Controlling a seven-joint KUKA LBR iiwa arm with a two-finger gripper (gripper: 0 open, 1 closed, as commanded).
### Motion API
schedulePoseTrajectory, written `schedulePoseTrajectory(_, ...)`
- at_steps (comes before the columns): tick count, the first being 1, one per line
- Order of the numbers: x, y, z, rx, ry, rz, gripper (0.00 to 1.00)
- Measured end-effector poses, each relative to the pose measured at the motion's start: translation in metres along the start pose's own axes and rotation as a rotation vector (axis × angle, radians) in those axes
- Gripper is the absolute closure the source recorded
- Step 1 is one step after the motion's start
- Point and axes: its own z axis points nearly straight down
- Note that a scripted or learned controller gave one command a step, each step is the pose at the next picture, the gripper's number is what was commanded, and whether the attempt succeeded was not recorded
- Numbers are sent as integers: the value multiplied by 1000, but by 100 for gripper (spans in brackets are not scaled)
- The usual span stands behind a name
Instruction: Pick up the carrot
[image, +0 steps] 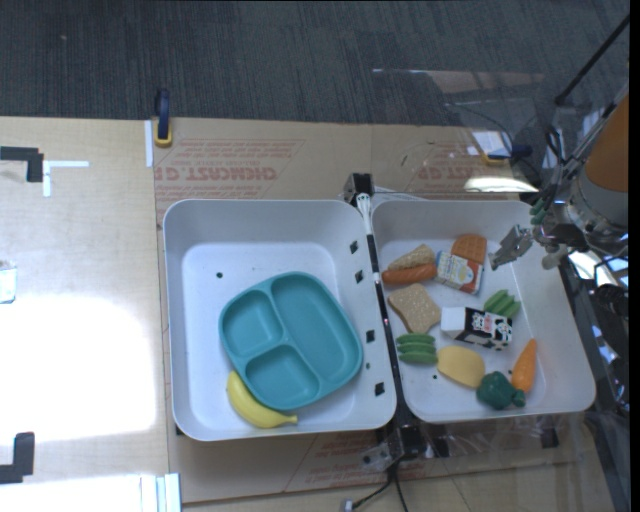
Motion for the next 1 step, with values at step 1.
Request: schedulePoseTrajectory(1, -28, -62, 69, -3, 3, -114, 0)
